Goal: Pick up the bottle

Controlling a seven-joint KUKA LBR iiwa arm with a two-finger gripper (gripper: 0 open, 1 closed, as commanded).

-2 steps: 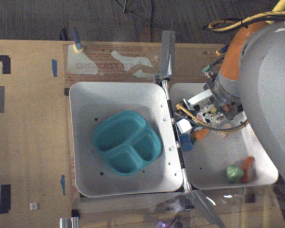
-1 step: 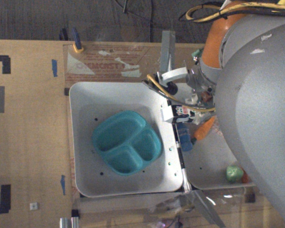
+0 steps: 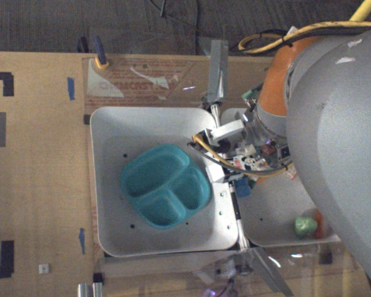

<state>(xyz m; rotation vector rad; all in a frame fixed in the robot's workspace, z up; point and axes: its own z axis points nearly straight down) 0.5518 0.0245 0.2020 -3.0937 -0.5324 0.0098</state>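
My gripper point(image 3: 236, 156) hangs over the divider between the two bins, at the left edge of the right bin point(image 3: 266, 228). Right under it sits a small item with a white printed label point(image 3: 252, 162) and a blue end point(image 3: 241, 188), which looks like the bottle. The wrist and cables cover most of it. I cannot tell if the gripper touches or holds it.
A teal divided plate point(image 3: 166, 185) lies in the left bin point(image 3: 111, 135). A green object point(image 3: 305, 226) with an orange piece point(image 3: 319, 223) beside it rests near the front of the right bin. The big grey arm point(image 3: 340, 141) covers most of that bin.
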